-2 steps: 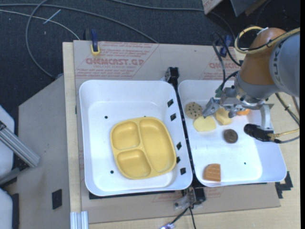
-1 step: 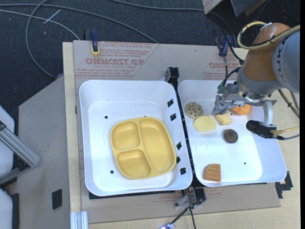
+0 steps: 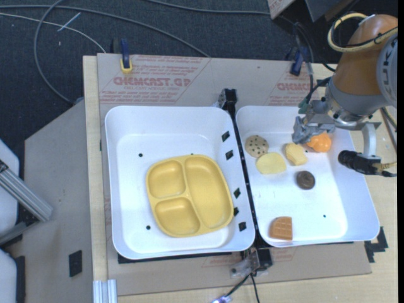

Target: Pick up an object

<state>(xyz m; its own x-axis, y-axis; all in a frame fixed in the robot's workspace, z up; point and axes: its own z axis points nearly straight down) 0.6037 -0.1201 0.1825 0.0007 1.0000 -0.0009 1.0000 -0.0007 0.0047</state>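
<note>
Dark carpet surrounds the bench (image 3: 158, 81), a cardboard-topped board carrying two white bins side by side.

Camera view: the left bin (image 3: 126, 131) holds a yellow divided tray (image 3: 188, 195). The right bin (image 3: 353, 213) holds six small items: a cookie (image 3: 256, 146), a pale disc (image 3: 271, 163), a yellow block (image 3: 295, 154), an orange piece (image 3: 320, 143), a brown puck (image 3: 306, 180) and a tan wedge (image 3: 282, 228). We see the arm (image 3: 363, 62) enter from 3 o'clock, with the gripper (image 3: 305, 133) low over the bin's upper part.

We cannot tell how the jaws stand; the wrist hides them, and nothing is visibly held.

Key relation: we judge the orange piece the likeliest target. It lies just beside the gripper, at about 4 o'clock from it. The yellow block is equally close, at about 7 o'clock, its long axis running roughly 11 to 5. Either pick would need only a short sideways correction before descent. We count the pick as not yet made.
</note>
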